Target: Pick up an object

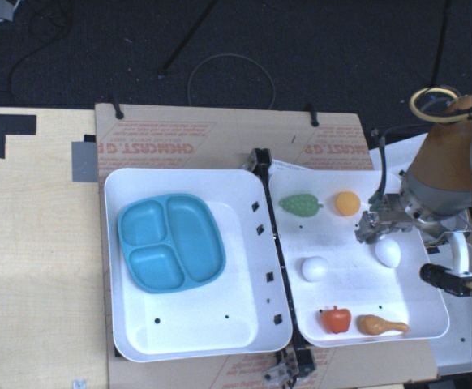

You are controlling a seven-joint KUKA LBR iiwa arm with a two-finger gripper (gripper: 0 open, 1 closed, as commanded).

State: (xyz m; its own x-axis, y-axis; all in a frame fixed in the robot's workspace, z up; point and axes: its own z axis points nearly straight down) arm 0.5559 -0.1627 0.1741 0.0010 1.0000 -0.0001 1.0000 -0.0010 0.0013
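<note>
White egg (388, 254): right bin (431, 322), far-right side, just beside gripper (374, 227). Finger spread: cannot tell. Step: approach, nothing lifted. Next: centre over egg, descend, close.

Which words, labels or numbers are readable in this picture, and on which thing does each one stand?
Red print on the cardboard sheet under the bins, behind the left bin: upside down and blurred, not surely readable.
A second red print on the same sheet behind the right bin: also upside down, too blurred.
Red print at the sheet's front edge: too small to read.
</note>
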